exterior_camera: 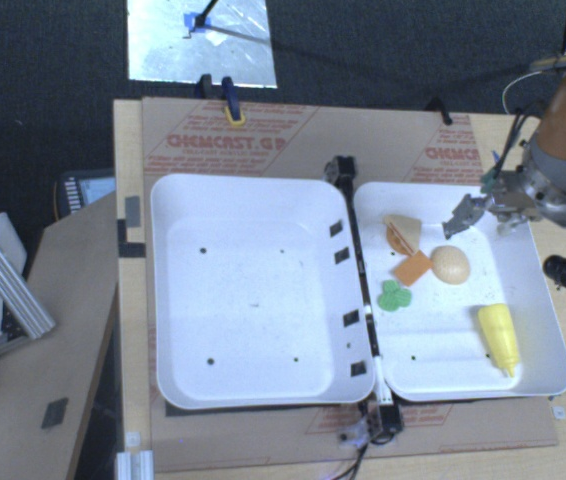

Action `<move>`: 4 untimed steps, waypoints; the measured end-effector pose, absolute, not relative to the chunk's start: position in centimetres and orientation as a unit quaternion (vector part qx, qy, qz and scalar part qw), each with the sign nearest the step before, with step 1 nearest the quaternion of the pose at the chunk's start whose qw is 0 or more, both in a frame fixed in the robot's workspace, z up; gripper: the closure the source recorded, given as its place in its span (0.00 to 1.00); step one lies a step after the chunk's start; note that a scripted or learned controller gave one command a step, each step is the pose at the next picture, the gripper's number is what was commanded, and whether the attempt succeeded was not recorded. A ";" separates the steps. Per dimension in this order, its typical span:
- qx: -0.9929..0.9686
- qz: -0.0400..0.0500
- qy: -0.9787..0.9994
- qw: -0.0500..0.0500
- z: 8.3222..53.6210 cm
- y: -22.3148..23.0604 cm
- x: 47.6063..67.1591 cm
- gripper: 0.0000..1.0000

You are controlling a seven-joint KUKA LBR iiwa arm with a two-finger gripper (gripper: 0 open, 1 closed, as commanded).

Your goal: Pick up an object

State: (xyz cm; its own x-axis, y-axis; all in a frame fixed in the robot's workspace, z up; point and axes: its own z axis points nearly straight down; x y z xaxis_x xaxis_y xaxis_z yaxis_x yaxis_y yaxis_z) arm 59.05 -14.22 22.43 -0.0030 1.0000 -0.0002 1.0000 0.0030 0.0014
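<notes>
The right bin (533, 288) holds several small things: a tan and orange wedge (401, 234), an orange block (413, 267), a beige egg shape (450, 265), a green piece (394, 296) and a yellow bottle-like piece (498, 336). My gripper (483, 218) hangs over the back of this bin, just above and to the right of the egg shape. It is open, one grey finger (459, 217) reaching left toward the wedge, and nothing sits between the fingers.
The left bin (178, 268) lies beside the right one, with black clips (348, 258) along the shared wall. A cardboard sheet (263, 138) lies under both bins. A shiny square plate (201, 26) sits behind the bench.
</notes>
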 end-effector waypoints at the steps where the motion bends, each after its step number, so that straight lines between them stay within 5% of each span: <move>1: 0.704 -0.001 0.710 -0.004 11.4 -10.2 59.8 0.00; 2: 0.705 0.001 0.709 0.003 8.6 -8.5 61.2 0.00; 3: 0.706 0.003 0.708 0.006 10.1 -8.7 61.4 1.00; 4: 0.703 0.005 0.711 0.002 19.0 -1.7 59.7 1.00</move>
